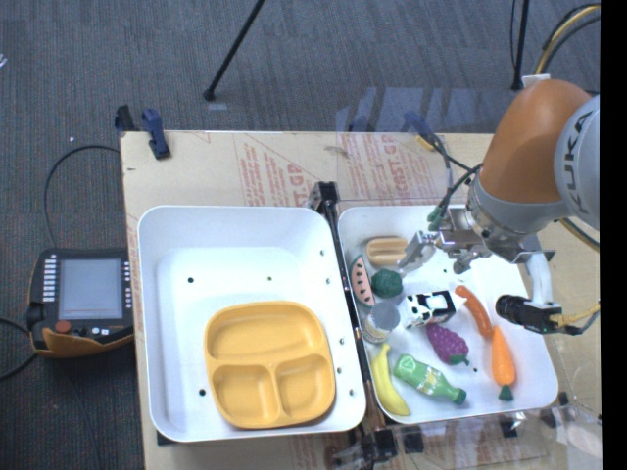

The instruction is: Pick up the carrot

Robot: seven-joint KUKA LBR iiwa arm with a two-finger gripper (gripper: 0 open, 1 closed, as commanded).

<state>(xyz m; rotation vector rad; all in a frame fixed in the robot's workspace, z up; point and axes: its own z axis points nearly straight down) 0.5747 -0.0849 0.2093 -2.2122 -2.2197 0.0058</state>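
Clutter is my worry in the camera view: the carrot lies at the right bin's right edge, just beside a red sausage-like toy and near the grapes. I can't tell the tool's state (hidden under the wrist) — a descent slightly off would catch the neighbour or the bin wall.

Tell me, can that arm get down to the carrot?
Probably yes. The carrot lies at the right bin's near right edge with nothing on top of it, though a red chili lies close beside. The gripper hangs over the bin's far side.
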